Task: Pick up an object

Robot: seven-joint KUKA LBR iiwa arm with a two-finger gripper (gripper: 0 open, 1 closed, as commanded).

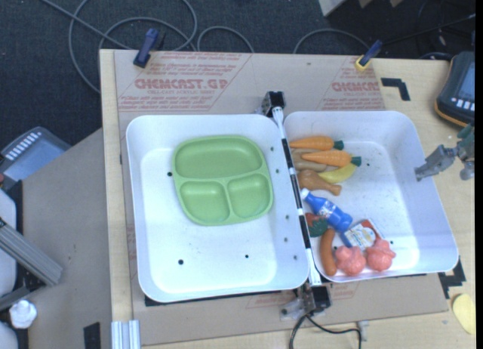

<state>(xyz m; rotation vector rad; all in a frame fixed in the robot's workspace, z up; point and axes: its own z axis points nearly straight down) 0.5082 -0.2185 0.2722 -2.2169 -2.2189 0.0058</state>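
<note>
The right bin (423, 140) holds several toy foods along its left and front sides. Two orange carrots (326, 157) lie at the back left, with a yellow banana (339, 175) and a tan piece (309, 182) just in front of them. A blue bottle (329, 212) lies further forward. A sausage (327, 249) and pink lumps (362, 258) sit in the front corner on a red and white packet (364, 231). My gripper (438, 162) hangs over the right rim of this bin, apart from all the food.
The left bin (151, 211) holds a green divided plate (223, 179). Both bins rest on a cardboard sheet (189, 79) clipped to the bench. A yellow and black device (460, 91) lies at the far right, close to the arm.
</note>
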